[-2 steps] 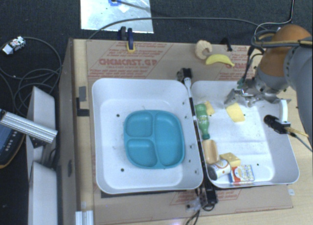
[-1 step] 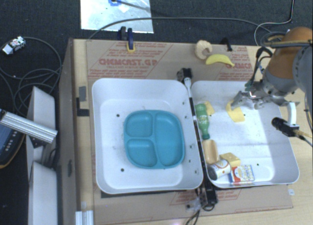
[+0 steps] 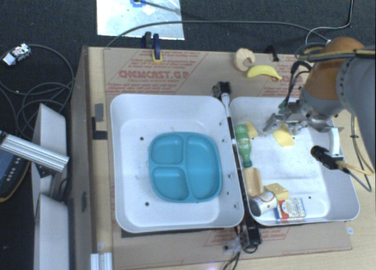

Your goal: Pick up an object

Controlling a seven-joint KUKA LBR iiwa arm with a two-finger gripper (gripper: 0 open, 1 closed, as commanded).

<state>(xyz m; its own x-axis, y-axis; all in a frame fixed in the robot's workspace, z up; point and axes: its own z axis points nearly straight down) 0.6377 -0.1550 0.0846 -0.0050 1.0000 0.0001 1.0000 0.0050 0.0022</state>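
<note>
Two bins (image 3: 176, 107) on desk (image 3: 176, 66), blue tray (image 3: 185, 166) in left one, fingers (image 3: 283, 125) over yellow block (image 3: 284, 138) in right one, grip state unclear.

We see two white bins (image 3: 176, 105), the left one holding a turquoise divided plate (image 3: 184, 165), the right one a green bottle (image 3: 242, 143), a pale yellow block (image 3: 284, 138), a tan piece (image 3: 253, 181) and a carton (image 3: 292, 208) printed in white, red and blue. On the brown cardboard (image 3: 176, 69) with its red lettering lie a yellow banana (image 3: 264, 72) and a beige lump (image 3: 244, 58); we note the arm (image 3: 338, 81) is grey with an orange band, and the floor (image 3: 47, 10) is dark grey under a shiny silver sheet (image 3: 138, 3) marked with a blue spot
</note>
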